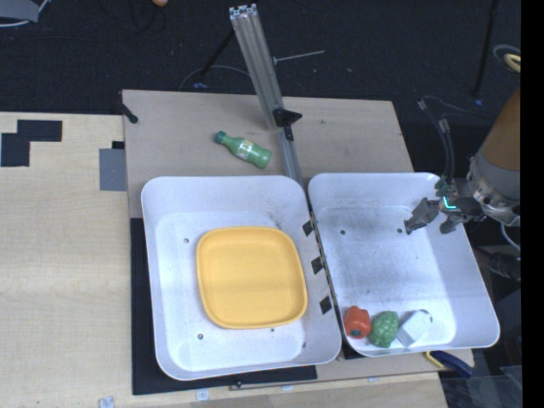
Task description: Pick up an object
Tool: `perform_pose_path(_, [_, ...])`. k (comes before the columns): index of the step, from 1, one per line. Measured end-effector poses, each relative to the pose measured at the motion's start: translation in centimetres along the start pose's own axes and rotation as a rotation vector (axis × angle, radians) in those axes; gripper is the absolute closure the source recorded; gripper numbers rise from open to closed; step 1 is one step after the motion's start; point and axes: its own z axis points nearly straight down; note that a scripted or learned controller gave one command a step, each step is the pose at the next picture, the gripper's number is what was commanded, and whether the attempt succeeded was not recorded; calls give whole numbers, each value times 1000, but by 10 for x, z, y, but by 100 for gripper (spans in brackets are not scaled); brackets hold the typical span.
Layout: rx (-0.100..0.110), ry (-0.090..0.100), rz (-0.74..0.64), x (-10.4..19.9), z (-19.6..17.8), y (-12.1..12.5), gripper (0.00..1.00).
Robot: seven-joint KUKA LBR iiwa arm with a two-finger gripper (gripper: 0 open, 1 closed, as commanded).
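Camera view from above the bench: the left bin [161, 228] holds a yellow square plate [252, 276], lying flat. The right bin [476, 296] holds three small things bunched at its near rim, well right of the plate — a red-orange pepper-like toy [357, 321], a knobbly green toy [384, 328] touching it, and a white block [414, 326]. The gripper [422, 214] hovers over the right bin's far side — jaws parted, grasping nothing. A green bottle [243, 150] lies on the bench beyond the plate.

Arm in from right, tool [422, 218] low (angled left), nothing held
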Motion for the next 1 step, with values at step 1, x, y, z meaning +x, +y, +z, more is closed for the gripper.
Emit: perform_pose_path(1, [0, 0, 0, 0, 0, 0, 0])
